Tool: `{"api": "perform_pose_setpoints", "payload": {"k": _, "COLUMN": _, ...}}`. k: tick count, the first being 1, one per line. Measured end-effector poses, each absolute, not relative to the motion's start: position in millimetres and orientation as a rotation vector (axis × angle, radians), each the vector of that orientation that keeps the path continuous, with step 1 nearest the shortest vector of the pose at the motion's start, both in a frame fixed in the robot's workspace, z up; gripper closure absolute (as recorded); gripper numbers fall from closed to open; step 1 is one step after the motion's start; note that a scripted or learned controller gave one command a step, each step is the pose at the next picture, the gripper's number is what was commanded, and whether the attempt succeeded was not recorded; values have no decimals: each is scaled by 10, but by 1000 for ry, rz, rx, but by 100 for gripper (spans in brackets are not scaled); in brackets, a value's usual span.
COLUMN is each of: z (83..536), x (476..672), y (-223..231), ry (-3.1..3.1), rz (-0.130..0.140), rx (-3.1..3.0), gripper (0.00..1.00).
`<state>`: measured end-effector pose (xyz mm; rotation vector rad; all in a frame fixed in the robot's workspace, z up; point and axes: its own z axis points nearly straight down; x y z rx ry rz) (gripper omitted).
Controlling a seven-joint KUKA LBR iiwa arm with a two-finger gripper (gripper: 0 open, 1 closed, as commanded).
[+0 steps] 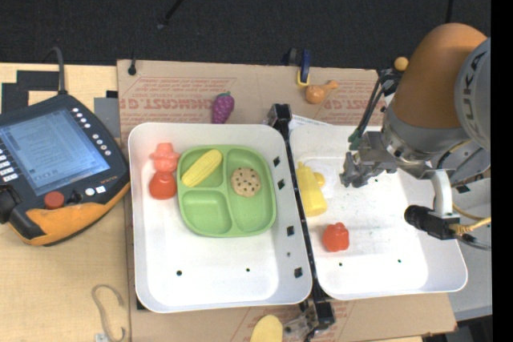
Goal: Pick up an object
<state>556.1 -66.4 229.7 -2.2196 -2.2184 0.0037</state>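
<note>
Pincer point(357, 175) hovers over the right bin point(437, 272), near its left wall; its state cannot be told. Yellow block point(311, 190) lies against that wall, red block point(336, 237) nearer the front edge. Centre above one block before descending.

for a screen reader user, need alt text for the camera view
The claw hangs over the right bin, near a yellow toy and a red toy. The left bin holds a green tray.

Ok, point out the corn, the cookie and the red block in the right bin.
corn point(199, 166), camera view, middle of the cob
cookie point(245, 182), camera view, centre of its face
red block point(336, 237), camera view, its top face
</note>
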Motion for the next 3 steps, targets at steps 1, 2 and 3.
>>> {"api": "perform_pose_setpoints", "payload": {"k": 1, "z": 2243, "x": 5715, "y": -787, "ry": -2220, "rz": 2, "rx": -2222, "gripper": 100}}
{"api": "perform_pose_setpoints", "payload": {"k": 2, "z": 2286, "x": 5557, "y": -789, "ry": -2218, "rz": 4, "rx": -2221, "gripper": 100}}
{"api": "perform_pose_setpoints", "payload": {"k": 3, "z": 2363, "x": 5621, "y": -777, "ry": -2219, "rz": 1, "rx": -2222, "gripper": 100}}
